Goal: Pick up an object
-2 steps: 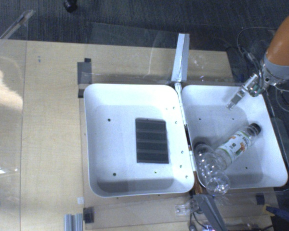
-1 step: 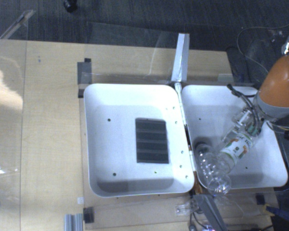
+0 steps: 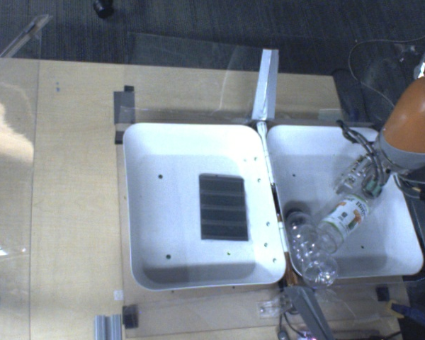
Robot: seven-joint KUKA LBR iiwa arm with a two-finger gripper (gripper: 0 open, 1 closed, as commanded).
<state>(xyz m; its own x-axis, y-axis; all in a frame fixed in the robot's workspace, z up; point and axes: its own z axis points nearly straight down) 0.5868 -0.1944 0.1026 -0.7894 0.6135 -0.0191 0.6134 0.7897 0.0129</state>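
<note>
A clear plastic bottle (image 3: 324, 238) with a white, orange and green label lies slanted in the right bin (image 3: 404, 257). Its wide end rests over the bin's front left corner. My gripper (image 3: 359, 178) hangs over the right bin's right side, just above the bottle's upper end. Whether it touches the bottle I cannot tell. The arm's orange band (image 3: 413, 117) is at the view's right edge. A black ridged rectangular block (image 3: 223, 206) lies flat in the middle of the left bin (image 3: 145, 190).
A metal divider post (image 3: 265, 91) stands behind the seam between the two bins. Cables (image 3: 354, 134) trail near the right bin's back right corner. Clamps and brackets sit along the bench's front edge below the bins.
</note>
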